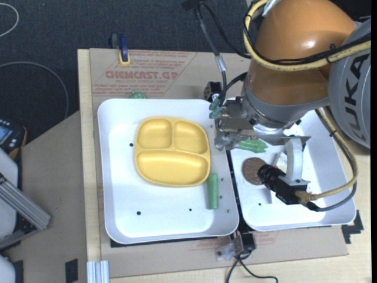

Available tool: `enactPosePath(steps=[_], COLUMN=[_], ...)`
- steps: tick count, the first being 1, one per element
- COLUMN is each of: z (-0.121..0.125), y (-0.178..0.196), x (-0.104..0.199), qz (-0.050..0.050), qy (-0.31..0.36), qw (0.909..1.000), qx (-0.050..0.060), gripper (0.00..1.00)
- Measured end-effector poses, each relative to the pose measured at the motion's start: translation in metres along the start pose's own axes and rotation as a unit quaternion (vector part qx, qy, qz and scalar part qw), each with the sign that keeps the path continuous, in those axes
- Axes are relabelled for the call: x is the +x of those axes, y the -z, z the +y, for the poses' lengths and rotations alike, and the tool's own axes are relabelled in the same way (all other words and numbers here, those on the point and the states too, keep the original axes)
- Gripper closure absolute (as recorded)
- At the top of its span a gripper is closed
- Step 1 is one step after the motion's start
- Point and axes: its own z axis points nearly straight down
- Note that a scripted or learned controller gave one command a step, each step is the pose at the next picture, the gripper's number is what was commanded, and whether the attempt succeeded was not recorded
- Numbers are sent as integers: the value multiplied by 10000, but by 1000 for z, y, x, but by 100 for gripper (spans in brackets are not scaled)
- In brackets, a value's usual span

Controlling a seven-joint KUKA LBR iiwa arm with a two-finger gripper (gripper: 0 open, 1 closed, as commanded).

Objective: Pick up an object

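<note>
The arm's orange and grey wrist hangs over the inner edge of the right bin (330, 211). My gripper (228, 135) reaches down by the wall between the two bins. A small green leafy piece (254, 144) lies just right of it, partly under the wrist. A brown round disc (252, 171) sits below that on the right bin's floor. In the left bin (118, 181) rests a yellow divided plate (172, 152), with a green stick (212, 191) lying by its lower right corner.
Both bins stand on a brown board (147, 69) with red print. A small green scrap (138, 95) lies on the board behind the left bin, and a blue and yellow clamp (122, 47) holds the board's far edge. Cables run behind the bins.
</note>
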Motion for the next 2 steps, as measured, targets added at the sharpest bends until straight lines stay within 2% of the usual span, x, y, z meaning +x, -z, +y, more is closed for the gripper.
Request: enactPosePath(steps=[1,2], z=[1,0], y=[73,1], x=[-69,-59], qz=[-6,-4], qy=[3,27], qw=[10000,10000], qx=[-6,68], gripper=[100,100])
